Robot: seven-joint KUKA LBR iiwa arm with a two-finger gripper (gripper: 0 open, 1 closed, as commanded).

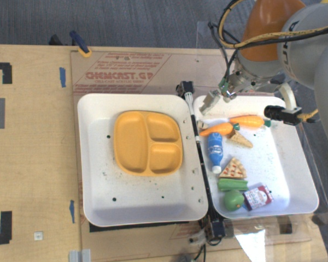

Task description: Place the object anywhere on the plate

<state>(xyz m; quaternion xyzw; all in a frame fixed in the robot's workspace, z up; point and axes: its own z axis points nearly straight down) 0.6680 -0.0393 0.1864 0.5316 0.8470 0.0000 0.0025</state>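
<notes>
An orange plate (pixel 148 143) with three compartments lies in the left white bin (pixel 93 201), and nothing rests on it. The right bin (pixel 300 184) holds several toy foods: two carrots (pixel 217 129) (pixel 247 121), a blue and white bottle (pixel 214 149), a tan wedge (pixel 241 140), a waffle slice (pixel 233 169), a green stick (pixel 232 184), a green fruit (pixel 233 200) and a red packet (pixel 258 197). My gripper (pixel 208 102) hangs over the right bin's far left corner, just above the left carrot and beside the wall between the bins.
The grey arm with its orange band (pixel 273 21) reaches in over the right bin's far edge, with yellow cables looping above it. A black clamp (pixel 185 87) sits at the far end of the divider. Brown cardboard (pixel 120 70) lies under both bins.
</notes>
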